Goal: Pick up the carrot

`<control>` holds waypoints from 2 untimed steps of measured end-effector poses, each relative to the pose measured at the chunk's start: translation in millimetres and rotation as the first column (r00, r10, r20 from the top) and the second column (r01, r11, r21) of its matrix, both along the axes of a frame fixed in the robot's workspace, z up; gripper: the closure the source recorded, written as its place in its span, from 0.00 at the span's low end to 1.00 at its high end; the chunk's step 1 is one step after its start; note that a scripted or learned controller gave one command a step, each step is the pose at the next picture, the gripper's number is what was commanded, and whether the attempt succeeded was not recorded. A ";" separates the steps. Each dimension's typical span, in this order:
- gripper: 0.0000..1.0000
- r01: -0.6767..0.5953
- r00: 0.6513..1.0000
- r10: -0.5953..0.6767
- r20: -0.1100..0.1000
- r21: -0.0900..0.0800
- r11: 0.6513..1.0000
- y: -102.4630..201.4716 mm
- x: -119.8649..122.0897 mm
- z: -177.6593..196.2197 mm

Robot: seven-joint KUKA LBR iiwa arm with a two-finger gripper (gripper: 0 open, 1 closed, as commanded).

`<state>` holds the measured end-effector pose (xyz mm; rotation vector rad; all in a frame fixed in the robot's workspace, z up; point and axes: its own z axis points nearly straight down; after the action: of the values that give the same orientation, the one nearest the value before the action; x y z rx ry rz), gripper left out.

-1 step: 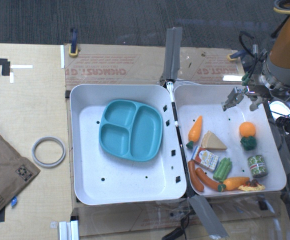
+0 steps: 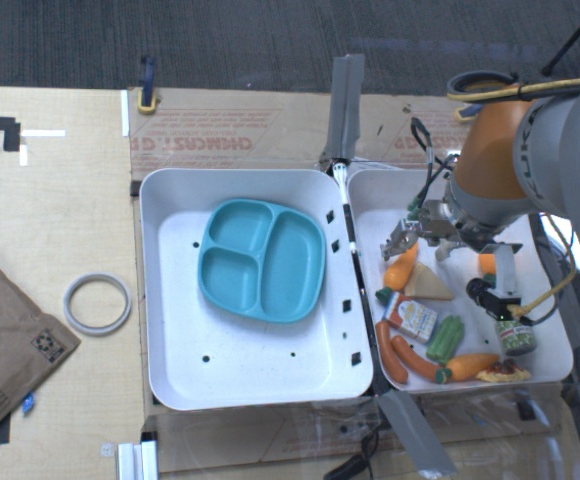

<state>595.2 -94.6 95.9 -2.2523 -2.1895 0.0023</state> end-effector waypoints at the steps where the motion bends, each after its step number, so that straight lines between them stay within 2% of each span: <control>1: 0.00 0.000 1.000 0.000 0.000 0.000 1.000 -0.2 -0.1 -0.1; 2: 0.00 -0.159 0.987 0.159 0.003 -0.002 0.987 -5.2 51.1 -3.6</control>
<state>646.2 -99.8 92.3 -2.0722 -2.3645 0.0008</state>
